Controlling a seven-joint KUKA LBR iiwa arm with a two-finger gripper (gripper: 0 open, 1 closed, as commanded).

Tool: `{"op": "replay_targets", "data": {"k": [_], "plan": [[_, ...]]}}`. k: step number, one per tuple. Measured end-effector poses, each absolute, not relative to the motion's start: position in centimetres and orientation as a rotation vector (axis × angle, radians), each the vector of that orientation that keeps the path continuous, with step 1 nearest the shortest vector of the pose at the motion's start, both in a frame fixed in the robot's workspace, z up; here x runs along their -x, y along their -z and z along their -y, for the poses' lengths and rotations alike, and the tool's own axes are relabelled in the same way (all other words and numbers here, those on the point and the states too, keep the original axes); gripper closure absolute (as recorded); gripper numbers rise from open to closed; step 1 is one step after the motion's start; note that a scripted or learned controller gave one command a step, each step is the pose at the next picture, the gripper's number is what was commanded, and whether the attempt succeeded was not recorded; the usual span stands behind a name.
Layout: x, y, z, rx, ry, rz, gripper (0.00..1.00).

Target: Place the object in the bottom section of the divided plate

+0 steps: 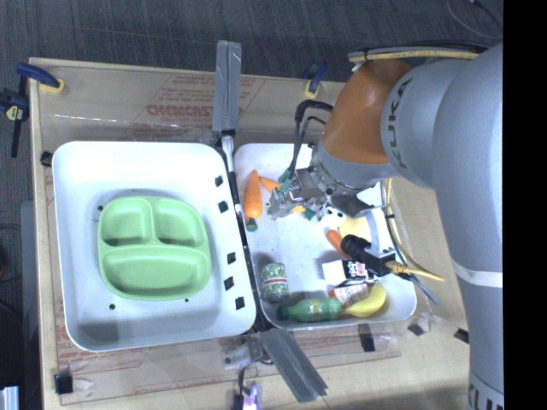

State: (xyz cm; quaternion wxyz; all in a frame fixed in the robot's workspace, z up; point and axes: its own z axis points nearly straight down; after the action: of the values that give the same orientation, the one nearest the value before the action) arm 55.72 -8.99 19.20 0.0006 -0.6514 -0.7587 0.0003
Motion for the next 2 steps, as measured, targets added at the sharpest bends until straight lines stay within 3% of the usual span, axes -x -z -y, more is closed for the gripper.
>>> {"op": "replay_targets", "data": {"k": [1, 2], "plan": [[-54.9, -34.4, 6.8, 2.009, 0.002, 2.418, 1.00], [-51.4, -33.6, -5.0, 2.126, -0.003, 2.311, 1.00]]}}
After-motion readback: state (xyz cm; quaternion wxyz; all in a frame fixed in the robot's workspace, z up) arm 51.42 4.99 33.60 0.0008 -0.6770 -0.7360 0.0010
